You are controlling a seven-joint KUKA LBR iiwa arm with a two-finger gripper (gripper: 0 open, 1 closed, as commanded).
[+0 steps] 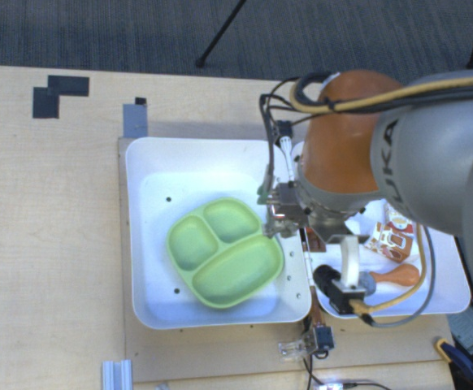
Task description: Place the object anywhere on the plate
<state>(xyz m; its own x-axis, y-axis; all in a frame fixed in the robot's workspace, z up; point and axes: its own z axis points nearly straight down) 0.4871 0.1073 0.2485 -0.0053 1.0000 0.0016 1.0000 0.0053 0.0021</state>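
A green plate (224, 253) with three compartments lies in the left white bin (151, 218), and nothing rests on it. My gripper (289, 218) hangs under the orange-banded wrist, over the wall between the two bins and just off the plate's right edge. The wrist hides most of it. In the right bin (456, 295) lie a red and white packet (392, 240) and an orange-brown drumstick-shaped toy (397, 277) with a grey-blue end. Both sit to the right of the gripper.
The arm's large grey and orange body covers most of the right bin. Pale wooden bench surrounds the bins, with dark tape marks (58, 96) at the far left. A small metal bracket (135, 120) stands behind the left bin.
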